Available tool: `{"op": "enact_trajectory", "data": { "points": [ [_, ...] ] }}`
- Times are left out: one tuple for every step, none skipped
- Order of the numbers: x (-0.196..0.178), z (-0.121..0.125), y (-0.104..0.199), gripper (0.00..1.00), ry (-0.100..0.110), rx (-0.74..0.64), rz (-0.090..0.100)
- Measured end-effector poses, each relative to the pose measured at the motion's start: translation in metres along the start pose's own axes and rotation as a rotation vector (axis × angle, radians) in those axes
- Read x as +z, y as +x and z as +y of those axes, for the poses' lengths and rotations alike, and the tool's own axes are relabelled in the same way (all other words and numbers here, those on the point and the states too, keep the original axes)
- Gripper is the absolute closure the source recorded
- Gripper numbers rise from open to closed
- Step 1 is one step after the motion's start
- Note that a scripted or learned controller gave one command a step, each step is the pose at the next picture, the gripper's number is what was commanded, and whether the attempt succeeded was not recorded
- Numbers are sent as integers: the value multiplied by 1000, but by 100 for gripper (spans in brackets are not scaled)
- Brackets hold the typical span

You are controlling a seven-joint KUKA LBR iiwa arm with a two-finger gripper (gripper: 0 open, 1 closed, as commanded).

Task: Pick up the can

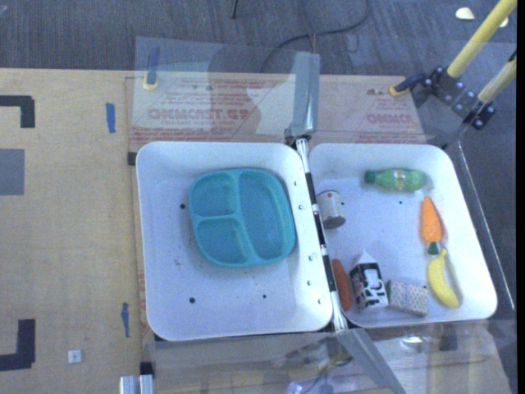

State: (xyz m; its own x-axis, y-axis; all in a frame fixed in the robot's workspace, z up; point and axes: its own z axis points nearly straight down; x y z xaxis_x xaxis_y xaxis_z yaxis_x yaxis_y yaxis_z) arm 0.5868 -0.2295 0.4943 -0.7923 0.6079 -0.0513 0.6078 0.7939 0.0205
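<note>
The can [330, 208] lies by the right bin's [469, 189] left wall, near a green bottle [395, 179], carrot [430, 221], banana [443, 278] and cow-print carton [369, 285], labels unreadable, while red writing on the back board [197, 112] seems to read CHEMCAST.

A small silver can [330, 208] lies in the right bin [472, 212], close against its left wall. The left bin [164, 294] holds a teal divided plate [243, 217]. A green bottle [395, 179], carrot [430, 221] and banana [443, 279] sit farther right.

Slanted yellow struts [490, 25], black clamp [449, 87] joining them (rig hardware, upper right)
</note>
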Motion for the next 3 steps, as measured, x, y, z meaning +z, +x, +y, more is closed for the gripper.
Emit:
{"op": "enact_trajectory", "data": {
  "points": [
    [-12,1,-3,100,-4,1,-9],
    [-23,2,-5,100,-7,1,-18],
    [-35,4,-7,100,-11,1,-27]
  ]
}}
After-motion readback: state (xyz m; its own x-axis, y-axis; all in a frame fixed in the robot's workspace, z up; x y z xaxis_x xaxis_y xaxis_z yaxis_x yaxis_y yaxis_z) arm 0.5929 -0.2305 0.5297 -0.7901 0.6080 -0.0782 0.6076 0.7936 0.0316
